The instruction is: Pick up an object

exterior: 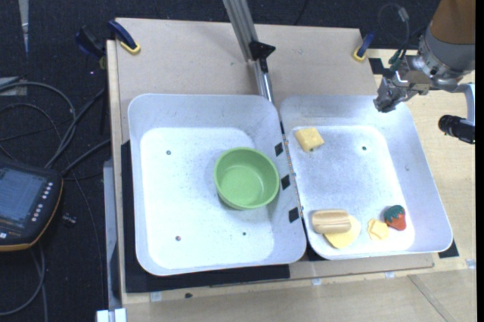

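Two shallow white bins are sitting side by side on the worktop (189, 63), their inner rims meeting along the middle. The left bin (151, 124) is carrying a green bowl (246, 178), standing upright toward its right side. The right bin (423, 184) is holding the small pieces: a yellow block (308, 139) lying near its far left corner, a tan bun-like piece (331, 220) resting against a yellow wedge (342, 238) at the near edge, and further right a small yellow chip (378, 229) touching a red and green strawberry-like toy (395, 217). Everything is lying loose on the bin floors, probably scattered so that a program can try a grasp on any one of them. The tool (387, 103) is hanging over the far right corner of the right bin, the arm coming in from the right; whether it is open or closed I cannot tell, since it is showing as a small dark shape, and nothing is visibly gripped. No object is lying beneath it: the yellow block is sitting well to its left, and the cluster at the near edge is lying well apart, nearer the viewer. Picking any of these is calling for a move inward over the bin first.
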